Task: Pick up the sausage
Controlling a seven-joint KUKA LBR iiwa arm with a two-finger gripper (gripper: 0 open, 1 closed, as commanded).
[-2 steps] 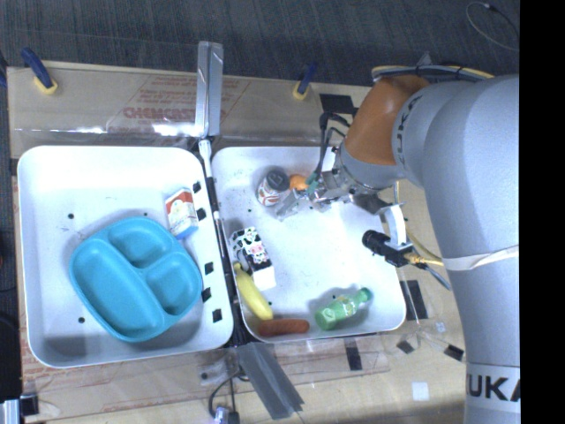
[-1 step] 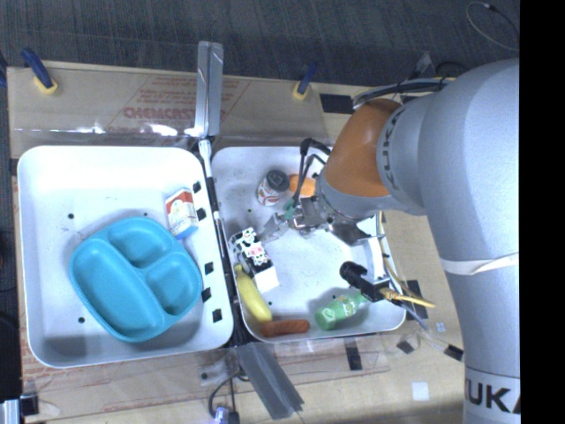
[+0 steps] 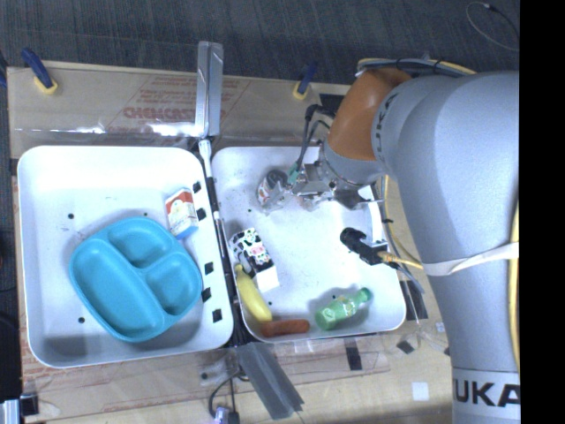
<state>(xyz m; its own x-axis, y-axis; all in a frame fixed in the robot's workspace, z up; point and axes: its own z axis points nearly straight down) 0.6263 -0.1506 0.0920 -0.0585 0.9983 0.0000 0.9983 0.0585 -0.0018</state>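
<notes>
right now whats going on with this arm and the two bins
The grey KUKA arm reaches in from the right over the right white bin, with its hand near that bin's far left part. The reddish-brown sausage it is meant to pick up lies at the near edge, beside a yellow banana and a green plastic bottle, well apart from the hand. The left white bin holds a blue divided plate.

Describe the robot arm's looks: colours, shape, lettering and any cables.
The arm is thick, rounded and light grey, with an orange band above the wrist. White letters "UKA" show on a grey strip near its base. A thin pale cable runs across the grey shell. The tool at its end is small and metallic, with thin dark wires above it.
</notes>
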